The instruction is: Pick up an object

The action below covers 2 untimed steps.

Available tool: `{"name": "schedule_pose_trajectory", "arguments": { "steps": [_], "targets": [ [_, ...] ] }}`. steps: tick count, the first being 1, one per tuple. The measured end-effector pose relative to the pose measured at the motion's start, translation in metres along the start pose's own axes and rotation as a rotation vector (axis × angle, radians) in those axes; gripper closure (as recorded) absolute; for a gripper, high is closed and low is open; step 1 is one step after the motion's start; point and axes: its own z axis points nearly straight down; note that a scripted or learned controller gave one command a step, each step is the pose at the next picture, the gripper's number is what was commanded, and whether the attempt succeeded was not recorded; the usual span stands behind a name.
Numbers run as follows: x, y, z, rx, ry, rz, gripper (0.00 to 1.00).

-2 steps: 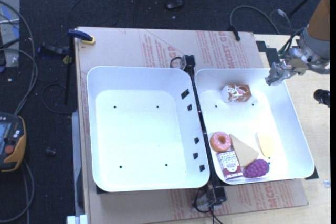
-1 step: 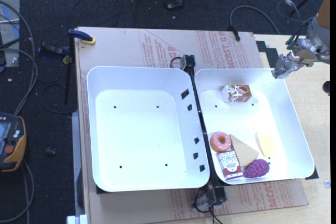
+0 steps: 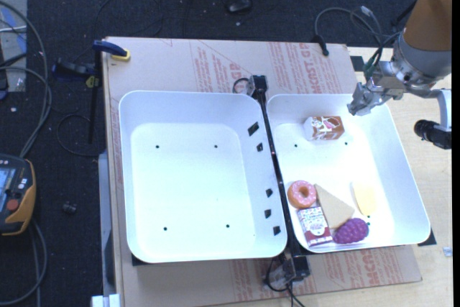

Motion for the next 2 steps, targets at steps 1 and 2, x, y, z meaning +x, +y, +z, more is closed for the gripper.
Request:
{"name": "schedule_pose_trajectory", "arguments": {
  "steps": [1,2],
  "targets": [
    [0.044,-0.011,0.008,0.000,0.000,0.000,1.00],
    [0.100,-0.022,0.011,0.000,0.000,-0.001,1.00]
  ]
}}
